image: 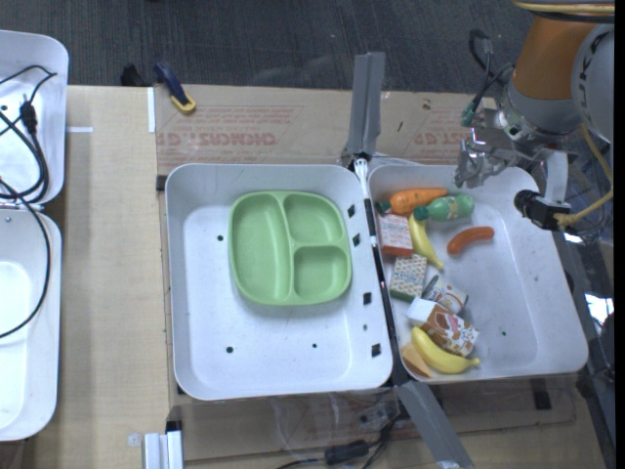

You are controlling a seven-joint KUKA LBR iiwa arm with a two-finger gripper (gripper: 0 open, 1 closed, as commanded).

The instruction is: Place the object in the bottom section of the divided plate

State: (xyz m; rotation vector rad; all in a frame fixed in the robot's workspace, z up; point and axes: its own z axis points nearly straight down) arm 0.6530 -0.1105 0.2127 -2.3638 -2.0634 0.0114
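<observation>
A light green divided plate (291, 302) lies in the left white bin (195, 291), with one long section on its left and two smaller ones on its right. Nothing lies on the plate. My gripper (473, 172) hangs over the far edge of the right bin (532, 311), just right of an orange carrot (415, 199) and a green toy (451, 206). I see nothing in the gripper. A red sausage (470, 238) lies a little nearer than it.
The right bin's left side holds a banana (423, 237), small food boxes (395, 233), another banana (441, 355) and a printed pack (451, 328). A grey post (366, 106) stands between the bins at the back. Cables hang beside the arm.
</observation>
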